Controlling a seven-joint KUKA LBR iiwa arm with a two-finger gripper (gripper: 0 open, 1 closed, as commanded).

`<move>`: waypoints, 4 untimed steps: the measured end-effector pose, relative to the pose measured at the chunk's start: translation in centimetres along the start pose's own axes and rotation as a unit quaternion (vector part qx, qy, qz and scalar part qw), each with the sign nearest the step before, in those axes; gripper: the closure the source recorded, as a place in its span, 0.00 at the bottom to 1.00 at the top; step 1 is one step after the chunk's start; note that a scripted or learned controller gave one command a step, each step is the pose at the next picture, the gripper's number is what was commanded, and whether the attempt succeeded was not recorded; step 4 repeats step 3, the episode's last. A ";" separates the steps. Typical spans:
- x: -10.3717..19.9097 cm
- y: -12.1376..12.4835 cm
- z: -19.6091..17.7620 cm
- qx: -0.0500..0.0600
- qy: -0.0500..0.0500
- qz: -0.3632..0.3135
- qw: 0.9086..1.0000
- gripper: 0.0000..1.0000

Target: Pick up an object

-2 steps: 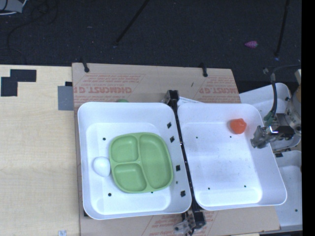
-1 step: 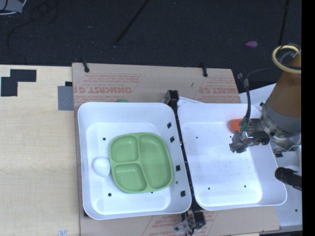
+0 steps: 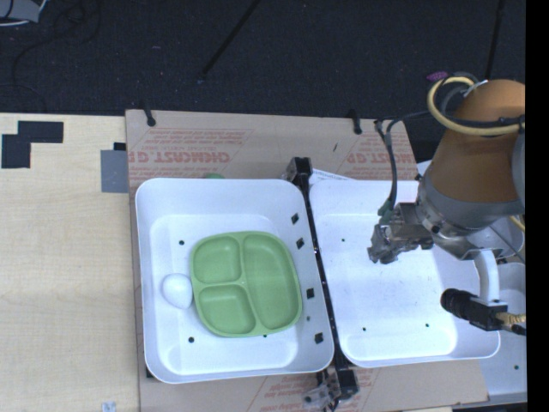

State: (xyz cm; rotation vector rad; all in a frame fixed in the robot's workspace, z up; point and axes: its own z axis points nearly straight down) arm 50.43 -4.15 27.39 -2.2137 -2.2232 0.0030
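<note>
Lying in the left bin [image 3: 159,230], a green three-compartment plate [image 3: 245,282] sits flat on the floor toward that bin's centre, with a small white egg-shaped object [image 3: 177,290] touching its left rim. Either piece could serve as the thing to pick up. Both lie to the view's left of the claw [image 3: 383,249], which hangs over the right bin [image 3: 429,337], near its upper middle. A black divider [image 3: 310,264] where the two bins meet stands between claw and objects. The plate is the nearer of the two; the white object is beyond it, farther left. Whether the claw is released or clenched cannot be told; nothing is visible in it. Judged from this layout, the coming move is a leftward crossing over the divider.
</note>
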 end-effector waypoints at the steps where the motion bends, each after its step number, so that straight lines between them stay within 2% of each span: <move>1: 5.0 0.6 2.6 0.002 0.000 0.000 1.000 1.00; 2: 9.3 1.8 3.6 0.000 0.000 0.001 1.000 1.00; 3: 13.6 1.4 4.0 0.000 -0.001 0.000 1.000 1.00; 4: 13.6 1.4 4.0 0.000 -0.001 0.000 1.000 1.00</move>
